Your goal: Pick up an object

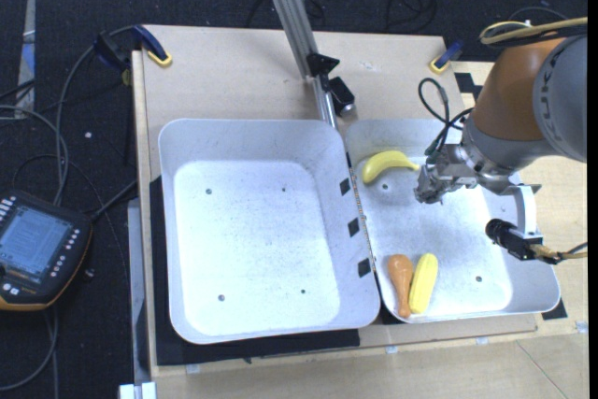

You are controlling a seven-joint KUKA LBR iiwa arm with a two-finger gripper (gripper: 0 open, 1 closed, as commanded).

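Where the wrist blocks it, gripper [429, 192] opening cannot be told, poised beside banana [387, 165], right bin [533, 299].

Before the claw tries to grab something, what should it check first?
1. Things to grab are in the right bin: ok, a banana, a carrot-like orange piece and a yellow piece.
2. Claw is over the right bin: ok, just right of the banana.
3. Claw lined up directly above the banana: not ok, it sits beside it.
4. Claw open wide enough: cannot tell.
5. Orange and yellow pieces apart for a clean grab: not ok, they lie touching.
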